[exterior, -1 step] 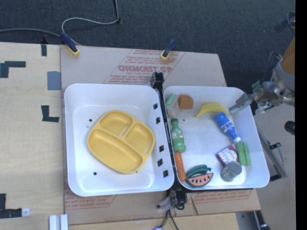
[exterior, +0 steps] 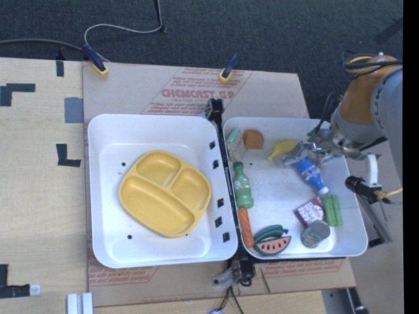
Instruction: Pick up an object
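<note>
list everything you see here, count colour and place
bins: 2, white, side by side on the bench
tray: 1, yellow, left bin
bottle: 1, green, right bin, left wall
carrot: 1, orange, below the bottle
melon slice: 1, red and green, front of right bin
can: 1, grey, front right
banana: 1, yellow, back of right bin
blue bottle: 1, blue, beside the hand
clamps: 2, yellow and blue, back edge of the cardboard
arm: 1, grey and orange, right
hand: 1, grey, over right bin

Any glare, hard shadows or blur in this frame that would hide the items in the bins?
Camera view: lighting is even and soft, with mild washout on the white left bin but no hard glare; the yellow tray reads clearly; the gripper near the blue bottle is small and soft, so its fingers are not resolvable.
</note>
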